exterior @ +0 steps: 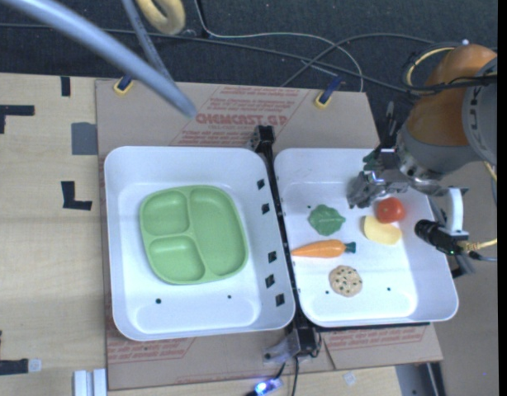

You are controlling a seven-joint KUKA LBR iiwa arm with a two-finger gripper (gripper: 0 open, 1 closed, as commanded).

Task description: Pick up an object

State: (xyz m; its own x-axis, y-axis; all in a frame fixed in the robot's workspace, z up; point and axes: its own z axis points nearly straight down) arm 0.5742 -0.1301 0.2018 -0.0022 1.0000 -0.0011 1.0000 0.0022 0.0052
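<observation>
The arm [447, 106] reaches over the right bin's [402, 308] far right corner, its gripper [371, 185] low there; whether it is clenched or released cannot be told. A red tomato [390, 210] lies just beside it, touching a yellow piece [382, 232]. Toward the bin's middle lie a carrot [321, 250], a green leafy piece [326, 219] and a cookie [345, 281]. The left bin [125, 304] holds a green divided plate [192, 233].

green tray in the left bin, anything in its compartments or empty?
Empty. The green tray lies flat in the left bin, and all three compartments show bare green. The toy food sits in the right bin.
</observation>
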